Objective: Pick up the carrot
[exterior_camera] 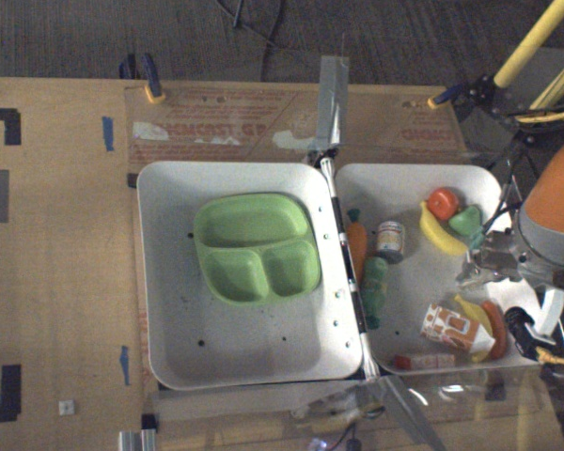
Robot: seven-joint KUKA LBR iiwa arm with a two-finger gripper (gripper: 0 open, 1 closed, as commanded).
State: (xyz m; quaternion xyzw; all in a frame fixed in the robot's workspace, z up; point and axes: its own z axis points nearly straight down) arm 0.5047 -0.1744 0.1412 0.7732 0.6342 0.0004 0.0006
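At the near right edge of the bench, the gripper (493, 263) hangs over the right bin (409, 181), well apart from the carrot (357, 244).
Nearest the camera lie a juice carton (449, 327) and a hot dog (489, 325); beyond them stand the gripper, a green bottle (374, 291) and a small can (389, 241); farthest sit a banana (439, 233), a tomato (443, 202) and a green pepper (467, 221). I cannot tell how the gripper is set. The carrot is orange, slim, with a green top, and lies lengthwise against the divider between the right bin and the left bin (160, 280), which holds a green tray (257, 247). Its place looks risky: the wall on one side and the bottle just beside its near end leave little room, so a grab could strike the rim, nudge the bottle, or close on the wrong item.
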